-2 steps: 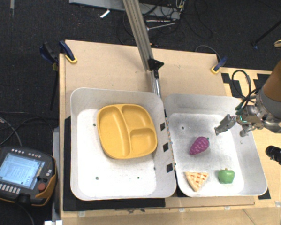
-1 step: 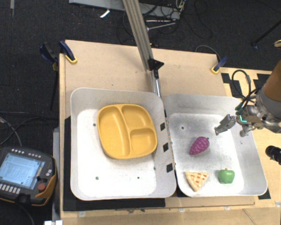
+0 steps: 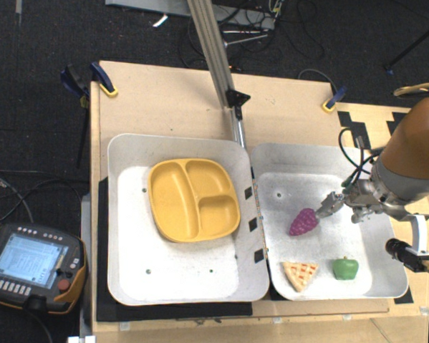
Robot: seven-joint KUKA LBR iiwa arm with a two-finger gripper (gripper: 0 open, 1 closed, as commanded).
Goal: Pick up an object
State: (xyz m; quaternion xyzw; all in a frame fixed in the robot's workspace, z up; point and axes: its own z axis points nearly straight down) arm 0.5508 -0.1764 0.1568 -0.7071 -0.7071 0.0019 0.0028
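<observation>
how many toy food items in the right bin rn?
3. Purple grape bunch mid-bin, right by the gripper; pizza slice at the near edge; green pepper to its right. The arm could be hiding more at the bin's right side.

Two white bins (image 3: 126, 220) (side by side), one yellow plate (image 3: 194, 200), three toy foods (image 3: 303, 222).

I see open floor along the far edge and far-left corner of the right shallow white bin (image 3: 301, 161). The purple grape-like cluster (image 3: 303, 222) blocks its middle; the tan waffle-patterned wedge (image 3: 299, 275) and green pepper-shaped toy (image 3: 346, 268) crowd the near edge. A yellow divided plastic plate (image 3: 194, 199) covers the left white bin's (image 3: 126, 220) centre.
</observation>
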